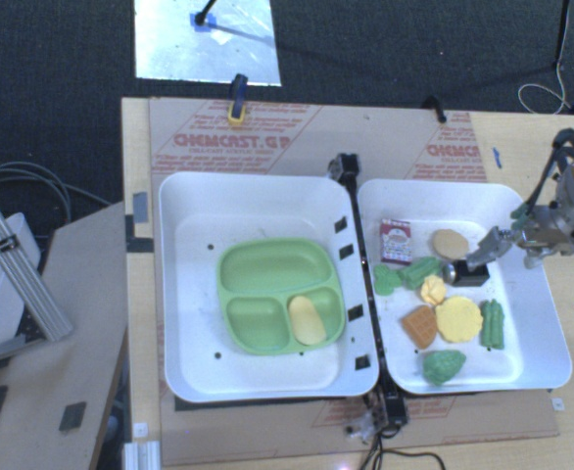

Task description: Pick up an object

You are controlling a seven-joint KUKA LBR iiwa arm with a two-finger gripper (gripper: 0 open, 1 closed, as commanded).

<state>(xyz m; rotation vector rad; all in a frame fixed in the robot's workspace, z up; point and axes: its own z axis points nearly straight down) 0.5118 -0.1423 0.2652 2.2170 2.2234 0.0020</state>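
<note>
Objects for picking sit clustered in right bin [542, 355]: red-white packet [396, 241], tan round piece [451, 244], green pieces [411, 273], small yellow piece [432, 289], waffle [419, 326], yellow disc [459, 319], green pod [492, 323], green lump [443, 365]. Left bin [184, 292] holds green divided tray [267, 267] with yellow piece [307, 319]. We see gripper [460, 273] low over cluster, arm slanting in from right; finger state we cannot tell. Board behind reads "CHEMCAST".
</note>
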